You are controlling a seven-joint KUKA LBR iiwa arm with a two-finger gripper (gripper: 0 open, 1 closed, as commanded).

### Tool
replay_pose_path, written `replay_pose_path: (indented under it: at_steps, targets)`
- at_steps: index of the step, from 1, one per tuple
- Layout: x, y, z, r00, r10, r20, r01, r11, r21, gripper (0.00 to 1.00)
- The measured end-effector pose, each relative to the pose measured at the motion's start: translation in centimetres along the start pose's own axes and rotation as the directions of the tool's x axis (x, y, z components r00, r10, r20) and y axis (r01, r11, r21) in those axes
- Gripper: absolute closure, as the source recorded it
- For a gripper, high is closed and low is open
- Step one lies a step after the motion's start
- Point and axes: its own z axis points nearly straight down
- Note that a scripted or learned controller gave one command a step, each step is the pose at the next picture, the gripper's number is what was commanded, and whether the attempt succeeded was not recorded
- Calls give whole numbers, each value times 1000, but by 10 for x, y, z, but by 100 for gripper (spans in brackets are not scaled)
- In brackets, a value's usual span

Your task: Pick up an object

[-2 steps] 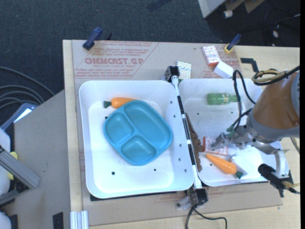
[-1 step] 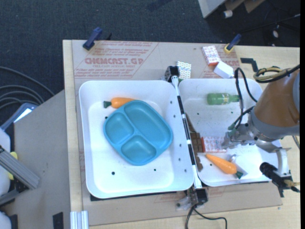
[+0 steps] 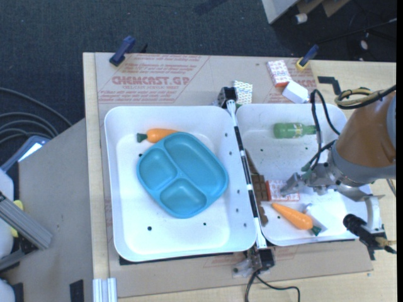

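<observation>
**Inspector:** State the position of the pickable items.

**Assistant:** A smooth orange plastic carrot with a green stub [image 3: 295, 216] lies tilted near the front rim of the right shallow white plastic bin [image 3: 277, 119], just beside a flat red-and-white printed packet [image 3: 281, 191] set against the bin's left wall. A glossy green plastic bottle [image 3: 292, 130] lies on its side towards the back, well apart from both, with bare white floor between.

**Inspector:** And the claw?

**Assistant:** The grey metal claw [image 3: 301, 180] sits low over the right bin, near the packet and above the carrot. I cannot tell whether it is spread or pressed together; nothing visibly sits in it. The grey arm with orange band [image 3: 370, 137] crowds the bin's right side.

**Inspector:** The surroundings?

**Assistant:** The left shallow white plastic bin [image 3: 119, 168] holds a rounded blue three-compartment plastic tray [image 3: 182, 173], with a second orange plastic carrot [image 3: 157, 134] touching its back edge. Open floor remains at that bin's front. Both bins rest on a pale wooden tabletop [image 3: 101, 87].
</observation>
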Motion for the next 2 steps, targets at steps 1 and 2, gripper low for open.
replay_pose_path:
  at_steps: [1,2]
  targets:
    - [-34,26,-94,1000,-1,1,1,1000,0,0]
    - [22,-11,-18,1000,-2,-1,2,1000,3,0]
